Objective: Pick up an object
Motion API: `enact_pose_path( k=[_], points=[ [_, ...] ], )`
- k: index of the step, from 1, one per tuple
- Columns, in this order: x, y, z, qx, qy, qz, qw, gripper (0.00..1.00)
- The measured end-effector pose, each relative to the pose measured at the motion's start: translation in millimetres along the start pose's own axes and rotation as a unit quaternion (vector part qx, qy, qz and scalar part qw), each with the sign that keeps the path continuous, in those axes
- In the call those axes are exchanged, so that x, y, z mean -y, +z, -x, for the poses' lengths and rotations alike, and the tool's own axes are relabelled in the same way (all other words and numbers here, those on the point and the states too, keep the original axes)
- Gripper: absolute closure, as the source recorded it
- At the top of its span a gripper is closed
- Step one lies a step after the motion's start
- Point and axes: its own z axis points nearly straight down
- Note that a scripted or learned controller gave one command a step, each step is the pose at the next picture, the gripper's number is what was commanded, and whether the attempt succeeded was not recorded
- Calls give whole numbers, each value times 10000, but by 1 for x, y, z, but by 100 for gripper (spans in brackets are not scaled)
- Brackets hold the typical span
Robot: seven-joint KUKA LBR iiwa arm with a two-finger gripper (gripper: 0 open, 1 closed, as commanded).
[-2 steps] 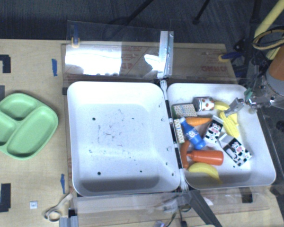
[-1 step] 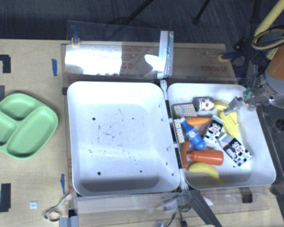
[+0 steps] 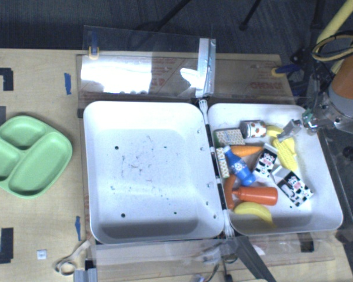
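We see the right bin [image 3: 332, 213] crowded with toys, among them a yellow banana [image 3: 253, 211]; whether the gripper [image 3: 294, 126] is open, we cannot tell.

We see two white bins [image 3: 144, 113], a pale green divided plate [image 3: 28, 155], a yellow banana [image 3: 253, 211], orange carrots [image 3: 257, 194], a blue bottle [image 3: 237, 165], black-and-white patterned blocks [image 3: 295, 188], yellow corn [image 3: 287, 148]
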Motion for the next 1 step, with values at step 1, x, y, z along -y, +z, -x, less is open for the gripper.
enact_pose_path(
  k=[1],
  points=[
    [-1,0,0,5,-116,6,9999,0]
  ],
)
